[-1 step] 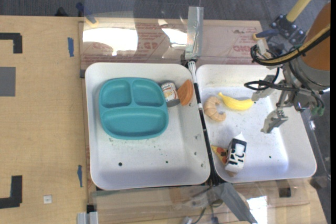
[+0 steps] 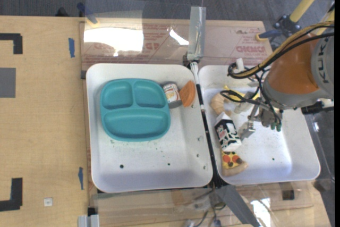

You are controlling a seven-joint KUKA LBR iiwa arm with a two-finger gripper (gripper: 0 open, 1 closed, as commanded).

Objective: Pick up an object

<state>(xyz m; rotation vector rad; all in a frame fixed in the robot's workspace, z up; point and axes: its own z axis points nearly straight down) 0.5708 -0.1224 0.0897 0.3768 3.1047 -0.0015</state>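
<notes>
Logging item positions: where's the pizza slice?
Right bin, near its front-left corner: pizza slice just below the black-and-white carton.

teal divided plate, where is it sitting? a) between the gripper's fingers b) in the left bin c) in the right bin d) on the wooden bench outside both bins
b: the teal divided plate lies flat on the floor of the left bin, beside a small can, while the gripper is over the right bin.

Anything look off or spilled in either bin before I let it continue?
Nothing spilled. The small can lies on its side against the teal divided plate in the left bin; dark specks dot that bin's floor.
</notes>
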